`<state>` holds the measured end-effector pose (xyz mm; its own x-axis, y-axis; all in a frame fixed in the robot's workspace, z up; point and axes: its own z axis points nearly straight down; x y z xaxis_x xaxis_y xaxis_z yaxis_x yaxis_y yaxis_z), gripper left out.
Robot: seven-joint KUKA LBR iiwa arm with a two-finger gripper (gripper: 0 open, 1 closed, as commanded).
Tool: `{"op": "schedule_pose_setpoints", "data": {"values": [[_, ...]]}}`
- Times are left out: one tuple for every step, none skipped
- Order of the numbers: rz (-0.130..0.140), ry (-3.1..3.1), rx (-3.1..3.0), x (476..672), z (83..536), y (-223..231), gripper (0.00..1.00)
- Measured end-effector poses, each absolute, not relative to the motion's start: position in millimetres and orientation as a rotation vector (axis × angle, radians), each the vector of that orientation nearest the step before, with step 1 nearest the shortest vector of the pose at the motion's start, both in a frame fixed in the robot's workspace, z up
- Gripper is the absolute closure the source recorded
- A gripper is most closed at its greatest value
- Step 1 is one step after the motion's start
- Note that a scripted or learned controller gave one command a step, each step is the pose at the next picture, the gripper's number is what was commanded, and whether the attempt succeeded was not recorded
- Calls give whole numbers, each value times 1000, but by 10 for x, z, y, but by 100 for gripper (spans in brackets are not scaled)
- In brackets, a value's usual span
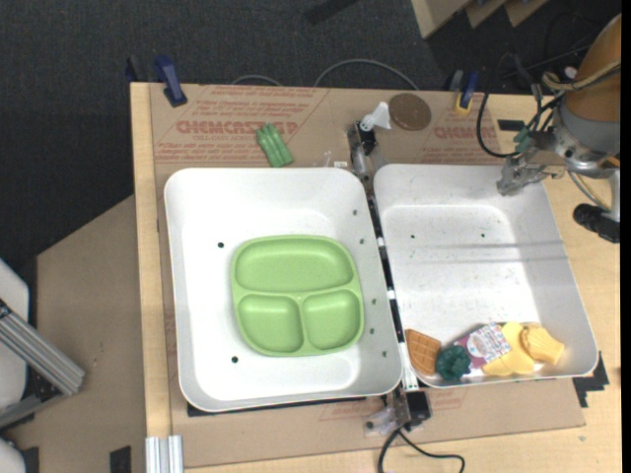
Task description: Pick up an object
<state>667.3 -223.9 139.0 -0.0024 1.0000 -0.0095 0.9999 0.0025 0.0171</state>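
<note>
Two shallow white bins sit side by side on the worktop [552, 402]. The left bin [197, 225] holds a green divided plate [296, 294], lying flat near its centre. The right bin [473, 254] holds a cluster of small items against its near wall: a waffle-patterned piece [423, 351], a dark green piece [454, 363], a wrapped packet [488, 342] and yellow pieces [527, 351], touching one another. The tool [520, 173] sits at the right bin's far right corner. A green clip [274, 146] lies on the cardboard beyond the left bin.

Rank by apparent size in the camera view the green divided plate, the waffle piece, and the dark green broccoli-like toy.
1. green divided plate, largest by far
2. waffle piece and dark green toy: they look about alike, so I won't rank them.
</note>
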Motion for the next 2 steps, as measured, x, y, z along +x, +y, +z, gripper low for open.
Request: {"op": "schedule_pose_setpoints", "data": {"values": [[11,2208,2202,6681,1495,-2240,100],[-7,2226,2229,6241,803,-2233,100]]}}
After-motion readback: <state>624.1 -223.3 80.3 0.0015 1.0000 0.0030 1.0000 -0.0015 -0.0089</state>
